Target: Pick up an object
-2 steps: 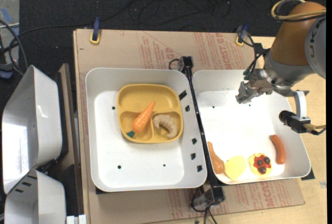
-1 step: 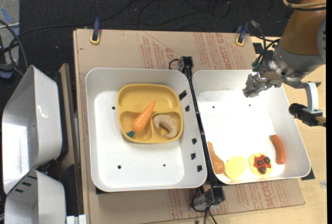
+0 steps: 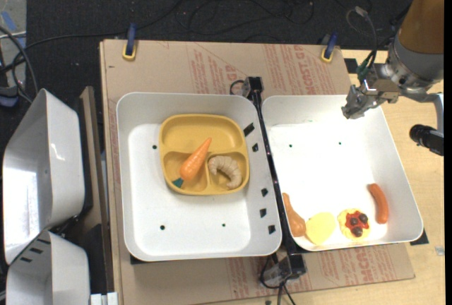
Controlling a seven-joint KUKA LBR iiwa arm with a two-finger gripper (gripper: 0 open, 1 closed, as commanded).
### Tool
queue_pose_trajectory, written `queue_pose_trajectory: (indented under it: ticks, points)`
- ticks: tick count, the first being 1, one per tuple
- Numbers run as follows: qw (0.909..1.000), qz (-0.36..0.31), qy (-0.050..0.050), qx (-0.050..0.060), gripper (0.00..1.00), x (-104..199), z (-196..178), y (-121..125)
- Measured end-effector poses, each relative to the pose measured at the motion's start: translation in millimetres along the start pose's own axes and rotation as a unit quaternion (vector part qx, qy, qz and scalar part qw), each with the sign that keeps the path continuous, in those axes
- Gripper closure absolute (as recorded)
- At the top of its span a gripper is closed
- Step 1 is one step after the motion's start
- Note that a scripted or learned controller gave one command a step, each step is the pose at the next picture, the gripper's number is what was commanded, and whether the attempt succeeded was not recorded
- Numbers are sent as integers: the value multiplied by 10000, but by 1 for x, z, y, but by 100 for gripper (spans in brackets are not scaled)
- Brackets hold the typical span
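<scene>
Here the gripper hangs over the far right corner of the right bin, and whether it is apart or together cannot be told from this slant; nothing shows in it. Along that bin's near edge lie a chicken drumstick, a yellow disc, a small tart with red berries and a sausage. Beside that bin, the left bin bears a yellow divided plate with a carrot and a shrimp.

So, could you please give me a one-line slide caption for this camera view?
End effector above right bin's far edge; carrot on yellow plate in left bin.
</scene>
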State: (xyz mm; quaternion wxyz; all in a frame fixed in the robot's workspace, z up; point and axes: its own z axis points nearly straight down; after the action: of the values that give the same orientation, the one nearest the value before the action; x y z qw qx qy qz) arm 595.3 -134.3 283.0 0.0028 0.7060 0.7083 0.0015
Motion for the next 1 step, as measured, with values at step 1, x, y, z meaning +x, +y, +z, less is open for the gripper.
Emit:
queue_pose_trajectory:
  ticks: [1]
  points:
    - [10000,-18,17,40,100,54,8,-25]
